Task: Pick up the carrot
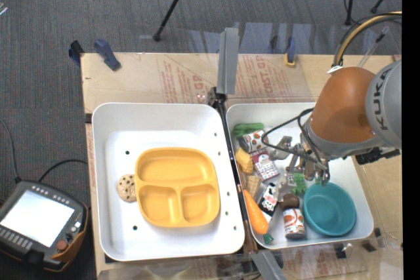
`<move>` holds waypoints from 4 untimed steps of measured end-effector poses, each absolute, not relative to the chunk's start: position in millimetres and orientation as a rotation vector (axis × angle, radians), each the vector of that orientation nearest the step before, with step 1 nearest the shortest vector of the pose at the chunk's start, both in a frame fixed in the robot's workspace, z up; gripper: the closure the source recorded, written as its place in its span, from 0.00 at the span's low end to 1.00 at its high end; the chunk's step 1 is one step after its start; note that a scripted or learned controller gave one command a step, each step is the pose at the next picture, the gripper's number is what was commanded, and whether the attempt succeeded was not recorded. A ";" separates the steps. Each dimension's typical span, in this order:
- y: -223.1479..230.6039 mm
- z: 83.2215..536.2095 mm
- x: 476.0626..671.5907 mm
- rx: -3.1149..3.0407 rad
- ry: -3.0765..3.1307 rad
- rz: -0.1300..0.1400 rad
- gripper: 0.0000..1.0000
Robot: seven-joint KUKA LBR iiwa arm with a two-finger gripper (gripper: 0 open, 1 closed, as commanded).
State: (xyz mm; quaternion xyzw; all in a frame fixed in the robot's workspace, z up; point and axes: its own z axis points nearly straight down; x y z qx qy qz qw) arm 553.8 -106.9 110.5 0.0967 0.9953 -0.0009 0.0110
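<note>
The orange carrot point(256, 212) lies along the left wall of the right bin point(365, 227), near its front, tip toward the front edge. My gripper point(306, 166) hangs over the middle of that bin, below the orange wrist band, up and to the right of the carrot and apart from it. It hovers just above a small green item point(297, 182). Nothing can be seen held in it.
Around the carrot are small toy cartons point(266, 167), a yellow corn piece point(244, 159), a green vegetable point(248, 129) and a can point(294, 222). A teal bowl point(329, 208) sits front right. The left bin point(108, 141) holds a yellow divided plate point(177, 185) and a cookie point(126, 187).
</note>
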 end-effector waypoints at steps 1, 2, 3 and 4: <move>-88.1 104.4 493.1 0.581 3.036 0.000 0.00; -152.2 170.0 570.5 0.745 3.039 -0.001 0.00; -141.4 108.3 502.9 0.696 3.019 0.009 0.00; -139.6 116.2 500.8 0.688 3.033 0.010 1.00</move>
